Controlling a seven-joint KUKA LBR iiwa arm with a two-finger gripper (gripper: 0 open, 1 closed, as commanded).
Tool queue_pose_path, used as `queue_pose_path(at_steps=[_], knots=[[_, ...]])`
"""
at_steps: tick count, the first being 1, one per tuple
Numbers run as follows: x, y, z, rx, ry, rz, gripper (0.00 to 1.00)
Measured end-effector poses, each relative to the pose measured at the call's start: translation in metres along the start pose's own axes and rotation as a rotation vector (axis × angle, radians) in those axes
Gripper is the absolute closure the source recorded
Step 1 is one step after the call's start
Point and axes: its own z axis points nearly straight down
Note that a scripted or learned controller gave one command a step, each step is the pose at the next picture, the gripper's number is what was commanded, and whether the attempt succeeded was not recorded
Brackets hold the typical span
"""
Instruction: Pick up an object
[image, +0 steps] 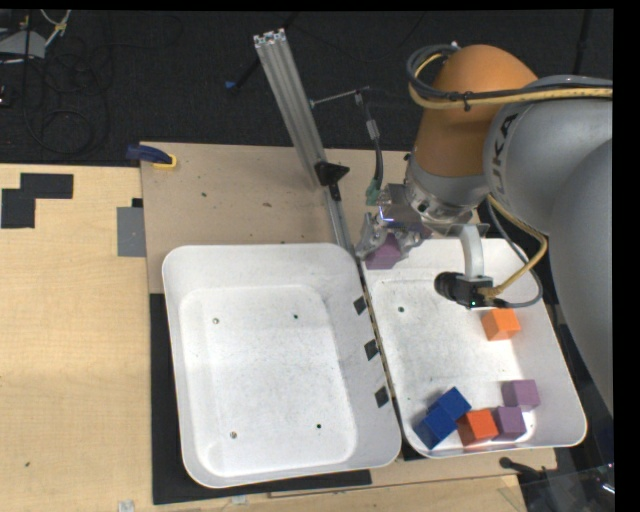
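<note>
Over the right bin's (560, 420) far corner, the pincer (385, 240) pinches a purple block (383, 255).

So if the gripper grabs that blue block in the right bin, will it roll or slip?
The blue block looks flat-sided and boxy, so it probably won't roll. It seems rigid and likely light for its size. It touches an orange block near the bin's wall, so a push may shift that neighbour too.
</note>
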Motion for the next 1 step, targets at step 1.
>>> queue_pose_path(at_steps=[1], knots=[[0.0551, -0.0046, -0.0108, -0.003, 0.0, -0.001, 1.0]])
